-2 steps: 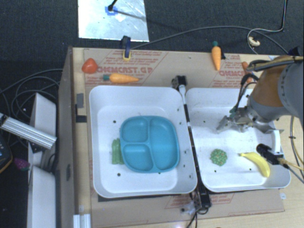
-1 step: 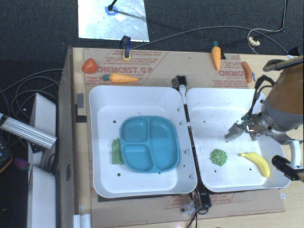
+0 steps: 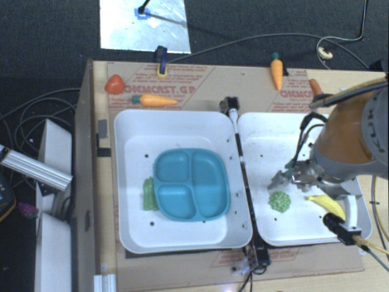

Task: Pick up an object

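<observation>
Bench: a brown board (image 3: 200,81) printed with red lettering, set on a dark carpeted floor. Cables trail across the floor at the left and behind the bench. A shiny silver sheet (image 3: 144,17) lies on the floor beyond the far edge.

On the board behind the bins: a red-orange toy vegetable (image 3: 114,84) at the far left corner, a toy carrot (image 3: 154,100) lying flat beside it, a dark clamp with a yellow tip (image 3: 161,61) at the far edge, a second toy carrot (image 3: 277,72) pointing away, and an orange piece (image 3: 315,87) near the arm.

Left bin (image 3: 137,132): white, shallow. It holds a blue divided plate (image 3: 191,184) with four compartments, and a green leafy item (image 3: 149,194) touching the plate's left side.

Right bin (image 3: 261,132): white, shallow. It holds a green bumpy ball (image 3: 280,201) near the front middle and a yellow banana (image 3: 327,204) to its right, partly under the arm.

Arm: grey with an orange band (image 3: 343,132), reaching in from the right over the right bin, wrist angled down and leftward.

Gripper (image 3: 285,177): low, just above and behind the green ball, apart from the banana. Whether the fingers are spread or closed I cannot tell; nothing is visibly between them.
</observation>
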`<state>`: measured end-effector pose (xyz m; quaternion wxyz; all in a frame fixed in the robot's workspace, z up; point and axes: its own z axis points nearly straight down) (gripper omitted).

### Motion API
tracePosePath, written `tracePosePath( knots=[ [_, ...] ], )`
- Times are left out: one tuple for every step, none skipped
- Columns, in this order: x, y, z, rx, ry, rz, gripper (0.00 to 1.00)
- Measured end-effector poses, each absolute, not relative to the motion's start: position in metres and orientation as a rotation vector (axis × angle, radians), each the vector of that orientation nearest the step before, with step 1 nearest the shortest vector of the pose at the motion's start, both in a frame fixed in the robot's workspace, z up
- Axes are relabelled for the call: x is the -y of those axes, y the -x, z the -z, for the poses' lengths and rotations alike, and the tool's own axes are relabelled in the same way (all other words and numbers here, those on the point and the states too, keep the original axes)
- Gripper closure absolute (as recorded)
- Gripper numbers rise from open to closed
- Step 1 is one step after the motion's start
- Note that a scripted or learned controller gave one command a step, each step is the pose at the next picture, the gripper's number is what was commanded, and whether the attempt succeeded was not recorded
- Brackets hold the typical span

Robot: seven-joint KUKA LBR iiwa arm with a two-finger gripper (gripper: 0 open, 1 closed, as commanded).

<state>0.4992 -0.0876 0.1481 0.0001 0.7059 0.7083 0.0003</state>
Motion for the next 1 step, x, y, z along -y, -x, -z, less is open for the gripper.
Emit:
tracePosePath(
  knots=[
    [0.0962,-0.5030,-0.0862,-2.223,-2.220,0.000,0.00]
  ],
)
